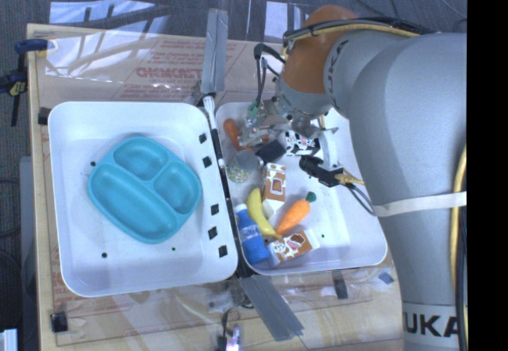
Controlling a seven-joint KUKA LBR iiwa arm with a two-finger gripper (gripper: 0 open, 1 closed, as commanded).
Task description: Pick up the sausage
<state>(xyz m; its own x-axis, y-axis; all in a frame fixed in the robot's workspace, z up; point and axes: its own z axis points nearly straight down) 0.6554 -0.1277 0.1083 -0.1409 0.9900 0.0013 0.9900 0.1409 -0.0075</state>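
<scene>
The sausage is seen at the far left corner of the right bin, close to the dividing wall, its long axis running roughly far-to-near. The gripper is placed just to its right, almost level with it; whether it is open or closed cannot be told. A short leftward shift is judged necessary.

The arm is thick, smooth and grey, with an orange band just above the gripper. Black cables loop beside that band. Far behind the gripper, the base bears white "UKA" lettering.
</scene>
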